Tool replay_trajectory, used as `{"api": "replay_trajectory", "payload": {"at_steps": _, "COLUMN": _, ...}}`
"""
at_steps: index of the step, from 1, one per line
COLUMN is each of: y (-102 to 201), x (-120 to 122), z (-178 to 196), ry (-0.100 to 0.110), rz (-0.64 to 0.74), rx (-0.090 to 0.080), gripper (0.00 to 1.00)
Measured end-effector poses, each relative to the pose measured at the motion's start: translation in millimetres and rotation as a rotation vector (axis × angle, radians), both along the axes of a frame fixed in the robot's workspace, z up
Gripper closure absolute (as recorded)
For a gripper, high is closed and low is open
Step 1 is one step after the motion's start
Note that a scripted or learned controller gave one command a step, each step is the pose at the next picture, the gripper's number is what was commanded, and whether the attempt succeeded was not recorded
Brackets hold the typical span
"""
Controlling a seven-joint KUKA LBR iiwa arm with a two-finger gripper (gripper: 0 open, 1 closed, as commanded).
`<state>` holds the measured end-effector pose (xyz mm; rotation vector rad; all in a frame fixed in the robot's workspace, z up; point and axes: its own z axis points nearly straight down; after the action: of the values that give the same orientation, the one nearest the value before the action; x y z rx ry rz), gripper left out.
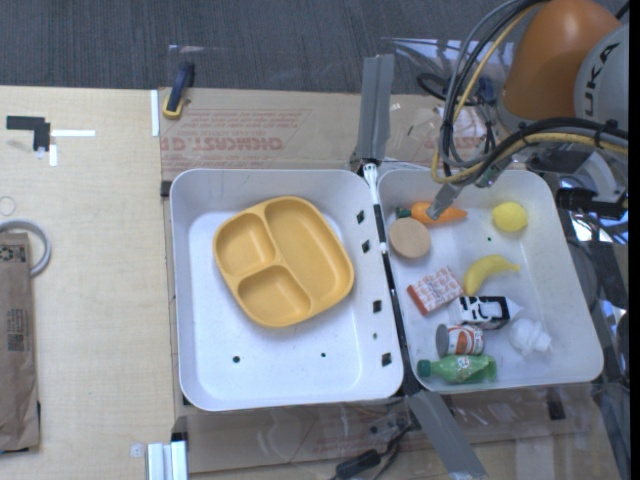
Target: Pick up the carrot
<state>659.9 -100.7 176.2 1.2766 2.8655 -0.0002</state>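
Note:
The carrot is orange with a small green tip pointing left. It lies at the back left of the right bin, just behind a round tan disc. My gripper comes down from the upper right and sits right over the carrot's middle, touching or nearly touching it. The gripper's tip hides part of the carrot. The carrot still looks to be resting on the bin floor.
Also in the right bin are a lemon, a banana, a red-and-white packet, a small can, a green bottle and a white lump. A yellow divided plate lies in the left bin.

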Motion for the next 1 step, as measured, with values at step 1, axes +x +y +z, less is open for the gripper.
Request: {"api": "replay_trajectory", "payload": {"at_steps": 1, "y": -54.0, "x": -3.0, "z": 92.0, "ry": 0.000, "rz": 0.137, "rx": -0.001, "gripper": 0.00}}
